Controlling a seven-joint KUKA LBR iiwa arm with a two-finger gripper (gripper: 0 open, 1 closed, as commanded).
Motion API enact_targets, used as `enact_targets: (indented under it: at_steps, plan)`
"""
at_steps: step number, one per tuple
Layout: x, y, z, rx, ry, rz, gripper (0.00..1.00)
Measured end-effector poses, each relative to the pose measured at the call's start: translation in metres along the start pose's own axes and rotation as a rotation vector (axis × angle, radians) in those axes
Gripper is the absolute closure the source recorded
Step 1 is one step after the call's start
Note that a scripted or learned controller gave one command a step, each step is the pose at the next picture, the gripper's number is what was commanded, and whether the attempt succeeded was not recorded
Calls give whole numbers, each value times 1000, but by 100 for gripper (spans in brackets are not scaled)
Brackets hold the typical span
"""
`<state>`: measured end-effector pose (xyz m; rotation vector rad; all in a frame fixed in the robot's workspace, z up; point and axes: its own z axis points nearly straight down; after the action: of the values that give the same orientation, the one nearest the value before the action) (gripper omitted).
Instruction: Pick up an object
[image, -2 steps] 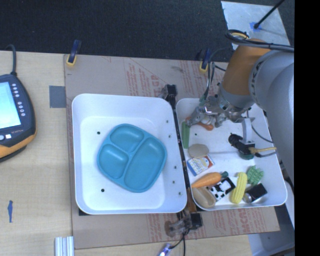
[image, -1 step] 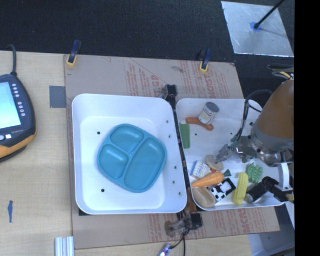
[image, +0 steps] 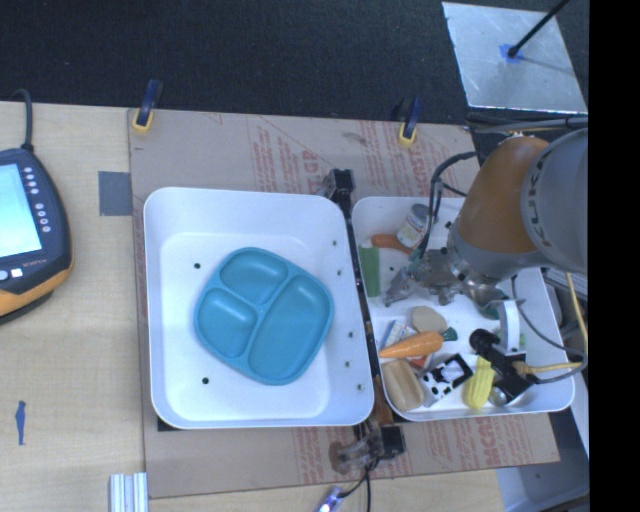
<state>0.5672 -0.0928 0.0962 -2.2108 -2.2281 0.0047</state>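
Observation:
My gripper hangs low in the right bin, in its upper middle, under the grey arm with the orange band. Just below it lie a beige oval piece and an orange carrot. To its left a green block stands against the bin wall. Behind it, near the far rim, is a small jar. A yellow corn cob, a black-and-white toy and a tan bread piece lie along the bin's front. I see nothing between the fingers.
The left bin holds a blue divided plate. A teach pendant lies on the bench at the far left. Clamps pin the cardboard sheet at the back.

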Motion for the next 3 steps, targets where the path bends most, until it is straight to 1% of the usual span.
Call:
enact_targets:
  at_steps: [1,2,3]
  plan:
    - [-8,-72,5,1,1,2,0]
    - [-12,-2,4,-1,1,4,0]
    - [-8,-20,4,-5,-6,6,0]
